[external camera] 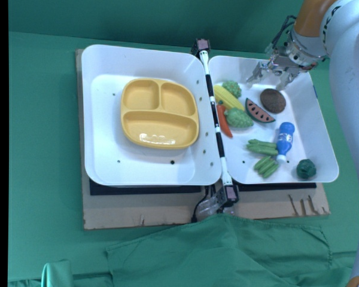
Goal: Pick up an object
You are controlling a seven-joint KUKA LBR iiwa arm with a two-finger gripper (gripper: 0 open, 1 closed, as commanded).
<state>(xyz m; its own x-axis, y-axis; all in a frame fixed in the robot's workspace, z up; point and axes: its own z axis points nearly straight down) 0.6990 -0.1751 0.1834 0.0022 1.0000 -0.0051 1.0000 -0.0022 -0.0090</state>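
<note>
My gripper (268, 78) hangs open above the back of the right bin (323, 137), with nothing between its spread fingers. Just below and right of it lies a brown oval cookie (273, 100). A watermelon slice (258, 112) sits next to the cookie. Further left are a yellow corn cob (226, 97), a green broccoli piece (231, 88), a bunch of green grapes (239, 118) and an orange carrot (223, 121). Toward the front lie a blue bottle (283, 139), green bean pods (263, 156) and a dark green vegetable (306, 169).
The left bin (107, 70) holds a yellow divided plate (160, 113). A black-and-white divider bar (215, 118) runs between the two bins. Green cloth (227, 250) lies bunched in front of the bench. The arm (347, 52) comes down along the right side.
</note>
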